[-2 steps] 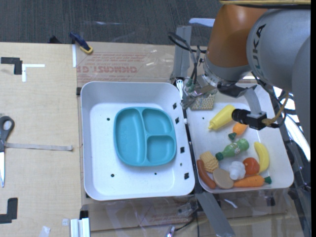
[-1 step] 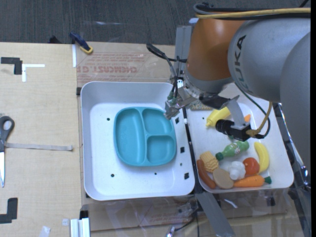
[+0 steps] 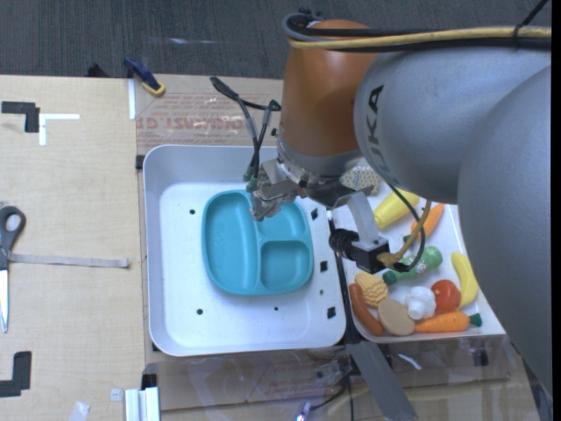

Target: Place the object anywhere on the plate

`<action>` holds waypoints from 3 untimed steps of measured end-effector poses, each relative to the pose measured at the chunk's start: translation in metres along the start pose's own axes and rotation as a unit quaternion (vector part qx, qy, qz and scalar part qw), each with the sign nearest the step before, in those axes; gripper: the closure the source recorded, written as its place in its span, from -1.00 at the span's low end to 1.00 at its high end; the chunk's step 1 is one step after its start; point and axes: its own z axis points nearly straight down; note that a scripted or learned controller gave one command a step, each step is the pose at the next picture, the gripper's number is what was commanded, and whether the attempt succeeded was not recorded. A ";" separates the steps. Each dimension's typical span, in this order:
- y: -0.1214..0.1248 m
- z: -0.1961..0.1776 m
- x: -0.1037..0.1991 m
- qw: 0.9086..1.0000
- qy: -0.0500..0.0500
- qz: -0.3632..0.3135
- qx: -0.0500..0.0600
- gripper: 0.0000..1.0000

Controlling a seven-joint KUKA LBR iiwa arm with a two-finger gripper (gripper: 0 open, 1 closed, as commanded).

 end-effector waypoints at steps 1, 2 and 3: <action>-0.017 -0.009 0.048 0.999 0.000 -0.053 0.001 1.00; -0.016 -0.017 0.047 0.999 -0.001 -0.052 0.001 1.00; -0.057 -0.034 0.027 0.980 0.000 -0.198 0.001 1.00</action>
